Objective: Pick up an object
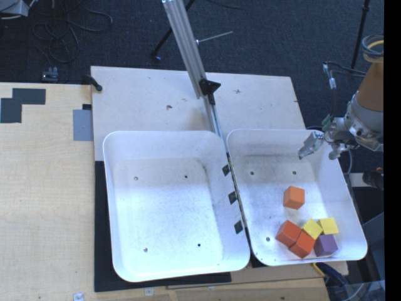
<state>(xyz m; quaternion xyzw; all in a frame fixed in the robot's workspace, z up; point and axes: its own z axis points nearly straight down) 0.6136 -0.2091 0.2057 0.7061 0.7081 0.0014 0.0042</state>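
You are at the start of this pick: nothing is lifted yet. The end effector [318, 144] hangs over the far right corner of the right bin [269, 144], its two fingers spread apart with nothing between them. You can see one fingertip [307, 149] pointing down toward the bin's far wall, well apart from every block.

All the candidates lie in the right bin. An orange block [294, 197] sits alone near the middle of the bin's right half. Toward the near right corner a cluster is packed together: a red-orange block [288, 233] touching a second red-orange block [303, 244], a yellow block [312, 228] just behind them, a second yellow block [328, 226] beside it, and a purple block [325, 245] at the near edge. The lone orange block looks to me the easier target, since it has free space on all sides.

What is left is everything: move over a block, descend, close, lift.

The left bin [166, 205] lies beside it, the two rims touching along a divider with small black clips. Both bins rest on a white board [150, 99] on the table, with a pale wooden surface [44, 193] at the left edge. A slanted aluminium rail [188, 46] rises from the far side, and cables trail over dark carpet [269, 36] beyond.
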